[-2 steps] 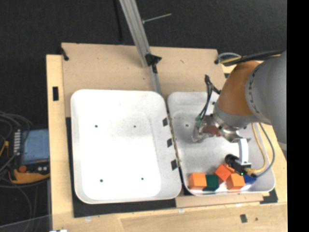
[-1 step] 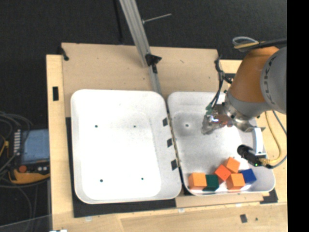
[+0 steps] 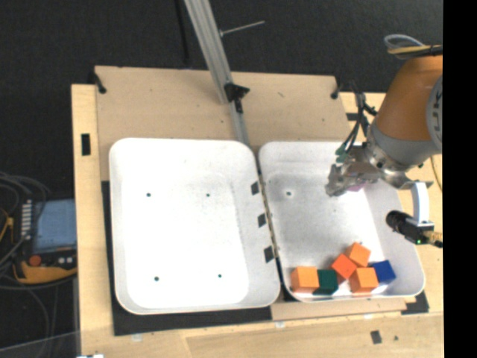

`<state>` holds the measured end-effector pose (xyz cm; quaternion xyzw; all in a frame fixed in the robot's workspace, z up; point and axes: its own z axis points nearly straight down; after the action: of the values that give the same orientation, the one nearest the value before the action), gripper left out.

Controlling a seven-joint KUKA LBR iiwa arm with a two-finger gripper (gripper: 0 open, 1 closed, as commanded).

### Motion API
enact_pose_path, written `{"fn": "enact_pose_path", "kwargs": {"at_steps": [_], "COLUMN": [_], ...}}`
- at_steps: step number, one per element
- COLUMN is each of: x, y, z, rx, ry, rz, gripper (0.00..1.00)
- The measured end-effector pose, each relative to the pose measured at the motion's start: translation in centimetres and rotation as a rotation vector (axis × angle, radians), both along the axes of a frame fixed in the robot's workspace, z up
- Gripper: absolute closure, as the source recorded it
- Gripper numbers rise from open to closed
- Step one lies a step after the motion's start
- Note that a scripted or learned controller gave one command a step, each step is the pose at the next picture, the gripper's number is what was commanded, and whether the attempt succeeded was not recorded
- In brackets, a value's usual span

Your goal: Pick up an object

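Two shallow white bins sit side by side on the bench: left bin, right bin.

Item 1: cluster of small blocks along the near edge of the right bin. Orange block toward the near-left corner; dark green block touching it; three more orange blocks packed beside it; blue block toward the near-right corner.

Item 2: gripper, over the far half of the right bin, well apart from the blocks. A trace of purple shows at its tip; too small to identify. Whether the claw is open or closed, or has hold of anything, cannot be told.

Item 3: grey arm with orange band, reaching over the right bin's far-right corner.

Risk, as judged: blocks touch one another, so descending fingers may land on a neighbour, push the cluster against the bin wall, or close on nothing.
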<state>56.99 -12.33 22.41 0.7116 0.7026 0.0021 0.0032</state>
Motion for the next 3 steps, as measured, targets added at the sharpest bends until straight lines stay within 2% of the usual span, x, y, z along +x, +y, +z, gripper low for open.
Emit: {"fn": "enact_pose_path", "kwargs": {"at_steps": [1, 2, 3], "x": [0.1, 0.6, -0.1], "y": [-0.1, 5.4, 9.7], "z": [3.0, 2.0, 1.4], "rx": [0.001, 0.002, 0.001], "ry": [0.003, 0.007, 0.008], "rz": [0.013, 0.019, 0.018], "gripper": [1.0, 1.0, 1.0]}}
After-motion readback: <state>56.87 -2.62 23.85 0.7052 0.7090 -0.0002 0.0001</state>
